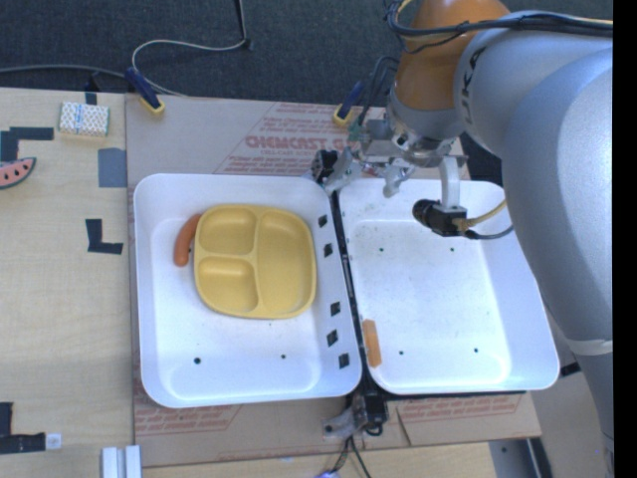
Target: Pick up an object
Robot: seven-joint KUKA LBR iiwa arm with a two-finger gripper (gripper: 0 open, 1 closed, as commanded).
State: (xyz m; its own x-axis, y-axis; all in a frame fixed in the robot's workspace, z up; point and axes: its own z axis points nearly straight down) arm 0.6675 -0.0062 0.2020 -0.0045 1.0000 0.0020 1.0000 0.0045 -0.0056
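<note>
Camera view was taken from above the bench at a slant, and two white bins were seen side by side on brown cardboard. In the left bin (pixel 159 366) a yellow tray (pixel 255 261) with three compartments was laid flat toward the far side, and an orange sausage (pixel 184 240) was lodged just beside the tray's left edge, touching or nearly touching it. In the right bin (pixel 468 366) a small carrot (pixel 371 343) was found against the near left wall, close to the divide between the bins; the remaining floor of that bin was marked by dark specks. The arm (pixel 537 98) was reached in from the right, its orange band (pixel 443 43) held above the far end of the right bin. The gripper (pixel 396 172) was hung over the far left corner of the right bin, near the divide, well apart from the carrot, the sausage and the tray. How wide it stood could not be told, since its tips were blurred against the wrist hardware, and nothing was seen held in it. A black part (pixel 439 216) with a cable was hung just beside it over the right bin. On the wooden bench to the left, a checked block (pixel 84 119) and a watermelon slice (pixel 18 171) were laid, well apart from the bins.
</note>
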